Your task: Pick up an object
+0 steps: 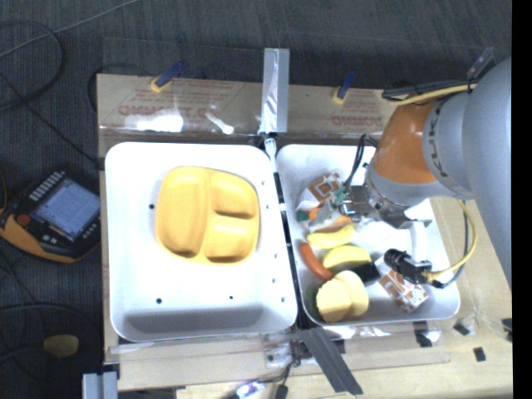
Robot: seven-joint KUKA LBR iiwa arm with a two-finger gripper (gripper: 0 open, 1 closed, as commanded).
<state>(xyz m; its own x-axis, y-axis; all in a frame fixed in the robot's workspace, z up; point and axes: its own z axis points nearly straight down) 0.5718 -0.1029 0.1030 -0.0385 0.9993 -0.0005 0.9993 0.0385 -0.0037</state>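
Note:
The right bin [287,191] holds a heap of toy foods. I can make out a brown-and-white waffle piece [323,187], an orange carrot [334,221], a pale yellow slice [330,237], a red sausage [309,260], a yellow-green piece [346,258] and two yellow chunks [341,298]. A brown-and-white packet [404,290] lies near the front right corner. My gripper [352,201] reaches down from the right, just right of the waffle piece and above the carrot. The wrist hides its tips.
The left bin [125,306] holds a large yellow divided dish [206,213]. A white piece [416,238] lies under the arm in the right bin. An orange handheld device [51,216] sits on the floor to the left.

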